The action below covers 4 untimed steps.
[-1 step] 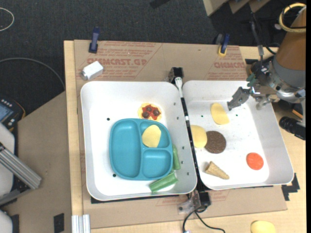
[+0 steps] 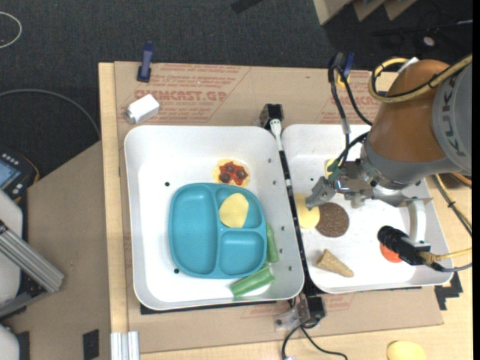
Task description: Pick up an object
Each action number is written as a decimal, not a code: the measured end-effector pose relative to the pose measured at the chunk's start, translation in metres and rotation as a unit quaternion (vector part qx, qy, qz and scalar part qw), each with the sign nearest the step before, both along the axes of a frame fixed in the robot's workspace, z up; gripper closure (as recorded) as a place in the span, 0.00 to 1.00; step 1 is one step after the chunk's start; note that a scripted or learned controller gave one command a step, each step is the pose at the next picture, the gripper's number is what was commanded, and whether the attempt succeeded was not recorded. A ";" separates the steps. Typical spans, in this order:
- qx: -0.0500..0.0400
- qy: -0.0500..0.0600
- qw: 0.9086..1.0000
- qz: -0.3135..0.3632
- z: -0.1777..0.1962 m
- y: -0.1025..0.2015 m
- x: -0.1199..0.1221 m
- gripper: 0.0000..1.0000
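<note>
The claw (image 2: pixel 324 193), its grip state impossible to tell, hovers in the right bin (image 2: pixel 360 276) just above a brown cookie (image 2: pixel 331 220), with a waffle cone (image 2: pixel 334 263) lying nearby.

Grey arm (image 2: pixel 420 126) with orange band, reaching in from the right, its hand (image 2: pixel 324 191) low, pointing left.

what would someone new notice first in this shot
The big grey and orange arm looms over the right bin, its gripper low above a brown round cookie. In the left bin a bright teal divided tray holds a yellow piece.
</note>
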<state>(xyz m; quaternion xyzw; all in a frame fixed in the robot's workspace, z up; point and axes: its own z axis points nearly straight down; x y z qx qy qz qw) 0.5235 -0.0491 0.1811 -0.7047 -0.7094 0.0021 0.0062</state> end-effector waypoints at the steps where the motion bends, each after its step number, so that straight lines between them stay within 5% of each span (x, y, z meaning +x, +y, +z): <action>1: -0.003 -0.007 1.000 -0.003 0.014 -0.005 0.004 1.00; 2: -0.001 -0.013 1.000 0.004 0.104 0.117 0.044 1.00; 3: -0.003 -0.001 1.000 -0.005 0.027 0.102 0.025 1.00; 4: -0.003 -0.014 1.000 -0.005 0.164 0.070 0.001 1.00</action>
